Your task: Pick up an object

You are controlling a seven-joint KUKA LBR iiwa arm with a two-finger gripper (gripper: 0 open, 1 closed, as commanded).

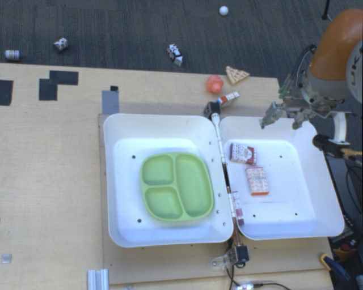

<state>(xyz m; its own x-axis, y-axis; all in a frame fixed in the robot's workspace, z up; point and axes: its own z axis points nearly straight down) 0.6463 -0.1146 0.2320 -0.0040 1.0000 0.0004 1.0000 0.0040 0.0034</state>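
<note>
Gripper sits above the far-right corner of the right bin, hanging from the grey wrist under the orange band. The two fingers are spread apart with nothing between them, so the hand is open and carrying nothing. It hovers clear of the bin contents.

Right bin holds two small flat packets. The red-and-white packet lies in the far-left part of the bin floor, tilted slightly. The orange-patterned packet lies just near of it, close but apart as far as I can tell. Both are well to the left and nearer than the gripper.

Left bin holds a green divided tray with three compartments, lying flat around the middle of the bin floor.

The bins sit side by side, touching along the centre seam, with a clip at the far end of the seam and another clamp at the near end.

On the bench beyond the bins: a red ball, a pizza-slice toy just right of it, and a small red-and-white tube near the far clip.

On the dark floor beyond the bench: a white ball, a black-and-white scrap, and two small items far left, too small to identify.
</note>
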